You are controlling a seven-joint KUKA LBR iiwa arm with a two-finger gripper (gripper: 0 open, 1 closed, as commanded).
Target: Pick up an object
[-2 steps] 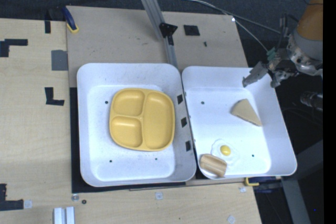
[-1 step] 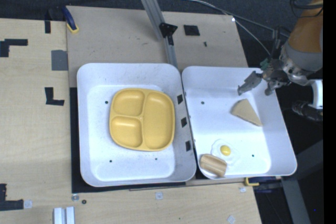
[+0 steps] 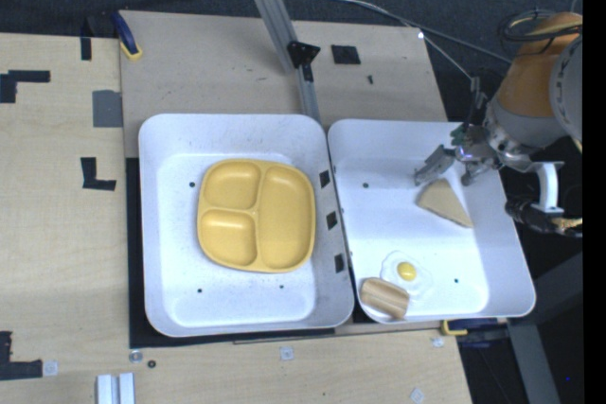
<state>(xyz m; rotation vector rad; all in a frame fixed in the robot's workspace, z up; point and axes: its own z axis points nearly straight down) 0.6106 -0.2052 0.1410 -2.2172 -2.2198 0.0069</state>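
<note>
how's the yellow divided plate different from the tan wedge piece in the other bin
The yellow divided plate is much larger than the tan wedge. The plate is a rounded square with three compartments; the wedge is a plain triangle. The plate lies in the middle of the left bin, far from the arm, while the wedge sits in the right bin just below the gripper. Both lie flat on a white bin floor.

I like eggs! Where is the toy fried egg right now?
The fried egg lies in the right bin, near its front edge, just above the small bread roll and below the tan wedge that sits by the gripper.
</note>
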